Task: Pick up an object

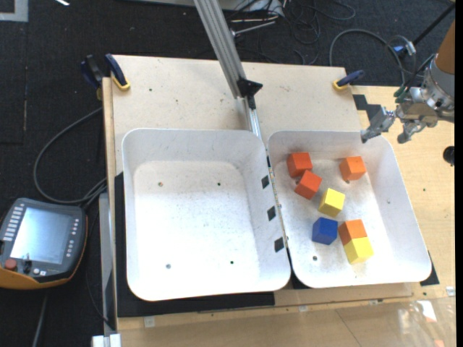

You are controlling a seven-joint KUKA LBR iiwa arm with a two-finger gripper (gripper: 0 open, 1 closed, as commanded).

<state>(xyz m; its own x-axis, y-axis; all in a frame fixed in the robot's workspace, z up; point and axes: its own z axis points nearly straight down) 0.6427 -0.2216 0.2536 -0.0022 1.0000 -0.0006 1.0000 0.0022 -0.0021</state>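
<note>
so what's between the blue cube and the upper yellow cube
Nothing: the camera view shows bare bin floor between the blue cube and the upper yellow cube.

**Count of things on the bench**

Blocks: 7 total, all in the right-hand bin (405,201). 4 were orange (299,163), (309,184), (353,168), (354,230); 2 were yellow (332,202), (359,250); 1 was blue (325,230).

Bins: 2 white, incl. the left-hand bin (145,157).

Clamps at the board's back edge: 2, w/ yellow tips (116,74), (347,81).

Hand controller w/ screen: 1 (40,241).
</note>
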